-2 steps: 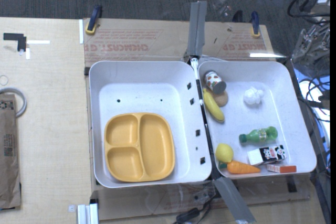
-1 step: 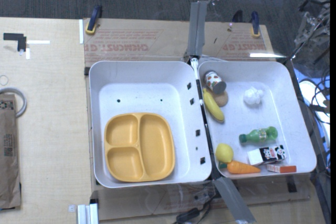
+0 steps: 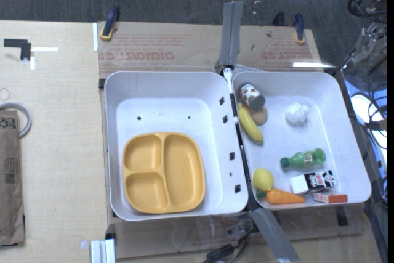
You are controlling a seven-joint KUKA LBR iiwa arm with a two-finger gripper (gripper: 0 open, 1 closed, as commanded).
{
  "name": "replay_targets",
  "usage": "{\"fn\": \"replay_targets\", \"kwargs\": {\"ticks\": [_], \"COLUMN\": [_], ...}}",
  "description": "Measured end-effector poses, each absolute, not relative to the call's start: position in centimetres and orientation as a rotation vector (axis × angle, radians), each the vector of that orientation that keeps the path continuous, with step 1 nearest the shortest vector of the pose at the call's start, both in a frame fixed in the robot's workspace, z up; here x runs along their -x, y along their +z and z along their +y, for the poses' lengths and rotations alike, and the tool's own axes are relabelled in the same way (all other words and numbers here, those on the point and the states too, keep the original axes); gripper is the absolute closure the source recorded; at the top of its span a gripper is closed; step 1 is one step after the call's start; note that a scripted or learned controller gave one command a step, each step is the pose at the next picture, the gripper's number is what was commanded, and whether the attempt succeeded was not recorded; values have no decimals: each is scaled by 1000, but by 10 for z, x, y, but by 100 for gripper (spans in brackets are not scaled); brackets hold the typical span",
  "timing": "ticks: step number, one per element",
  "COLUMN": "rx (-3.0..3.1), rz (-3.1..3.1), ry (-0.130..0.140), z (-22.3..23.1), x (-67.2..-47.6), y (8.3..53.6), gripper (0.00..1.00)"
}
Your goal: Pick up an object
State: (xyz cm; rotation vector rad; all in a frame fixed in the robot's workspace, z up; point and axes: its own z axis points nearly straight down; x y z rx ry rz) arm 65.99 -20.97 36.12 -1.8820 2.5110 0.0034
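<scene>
Bins side by side: left bin (image 3: 117,132) holds a yellow divided plate (image 3: 164,171). Right bin (image 3: 345,132) holds the pickables: small can (image 3: 251,96) far left, banana (image 3: 250,124) just near it, white wad (image 3: 297,113), green bottle (image 3: 303,159), lemon (image 3: 263,179), carrot (image 3: 284,197), small carton (image 3: 314,182) near edge. Items apart, mostly unobstructed.

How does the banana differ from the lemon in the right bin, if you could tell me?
The banana is long and curved, while the lemon is short and rounded. The banana lies along the bin's left wall near the back, touching a small can; the lemon sits nearer the front, beside a carrot. The banana looks clearly longer than the lemon. Both are yellow and rest in the right bin.
</scene>
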Motion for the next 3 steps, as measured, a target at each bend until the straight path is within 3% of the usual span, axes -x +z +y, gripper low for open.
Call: {"fn": "replay_targets", "kwargs": {"ticks": [1,2,3], "rx": [2095,2617,2905], "rz": [2334,1731,1189], "ry": [-2,6,4], "z": [-221,-221,-186], "x": [-660,-660,-660], "y": [395,362,368], "gripper": [100,100,100]}}
